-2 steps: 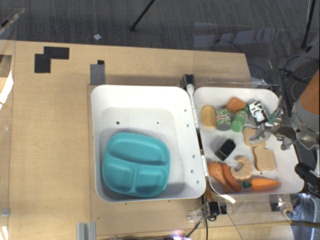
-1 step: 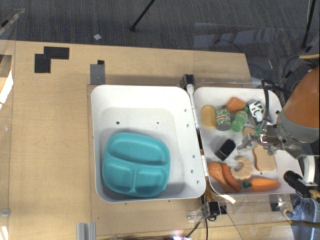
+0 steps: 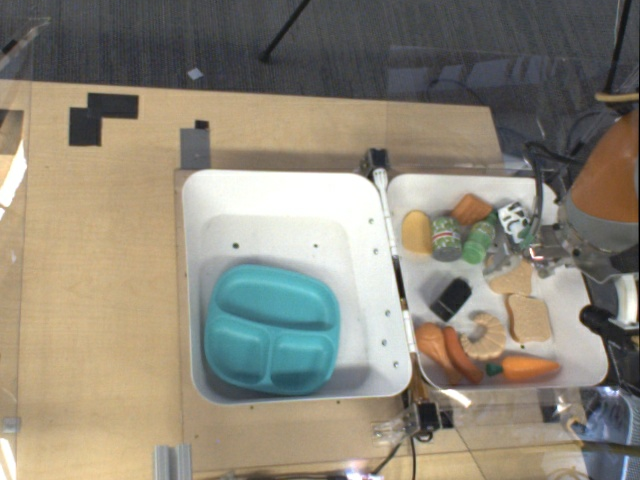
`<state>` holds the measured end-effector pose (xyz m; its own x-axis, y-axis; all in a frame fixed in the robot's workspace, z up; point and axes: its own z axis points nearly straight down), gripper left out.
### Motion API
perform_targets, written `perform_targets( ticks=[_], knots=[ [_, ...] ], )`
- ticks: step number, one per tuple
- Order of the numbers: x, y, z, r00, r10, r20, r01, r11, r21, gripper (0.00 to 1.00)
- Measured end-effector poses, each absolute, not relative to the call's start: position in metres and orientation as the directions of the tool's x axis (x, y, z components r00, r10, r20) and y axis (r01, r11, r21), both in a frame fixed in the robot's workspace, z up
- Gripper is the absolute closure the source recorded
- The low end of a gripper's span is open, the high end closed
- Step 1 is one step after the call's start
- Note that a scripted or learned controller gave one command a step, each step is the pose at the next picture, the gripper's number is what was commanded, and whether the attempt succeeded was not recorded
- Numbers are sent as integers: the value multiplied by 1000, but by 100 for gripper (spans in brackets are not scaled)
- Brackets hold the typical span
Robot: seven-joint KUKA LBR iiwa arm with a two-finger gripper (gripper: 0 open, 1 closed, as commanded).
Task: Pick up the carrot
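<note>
Starting at the left, the left bin (image 3: 290,193) has just one thing in it, a teal divided tray (image 3: 271,328) sitting toward its near-left corner. The wooden bench (image 3: 100,298) around it is bare apart from some black tape marks (image 3: 100,116) up at the far left.

Moving over, the right bin (image 3: 590,368) is pretty crowded. Along the far side there's a yellow piece (image 3: 416,232), then a small can (image 3: 446,238), an orange wedge-ish thing (image 3: 471,209) and a green bottle (image 3: 481,240), all bunched close together. A small black block (image 3: 452,296) sits alone around the middle. Down at the near edge there's a sausage-like orange-red pair (image 3: 447,351), a tan round thing (image 3: 487,334) touching it, and right beside that the carrot (image 3: 526,369), lying flat along the near wall with its green end pointing left. Two bread slices (image 3: 528,317) lie just above the carrot.

The gripper (image 3: 537,251) is over the far-right part of that bin, near the green bottle and a black-and-white item (image 3: 514,218), well apart from the carrot. Honestly can't tell if it's open or closed from this angle, it's too cluttered. The arm (image 3: 605,183) comes in from the right with its orange band showing.
</note>
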<state>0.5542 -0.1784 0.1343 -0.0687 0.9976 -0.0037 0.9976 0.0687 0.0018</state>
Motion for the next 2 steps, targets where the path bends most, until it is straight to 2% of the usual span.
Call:
perform_targets(
  ticks=[1, 2],
  knots=[
    [581, -133, 91, 77, 997, -5, 997, -77, 16, 0],
    [564, -177, 91, -168, 986, -7, 986, 168, 16, 0]
  ],
)
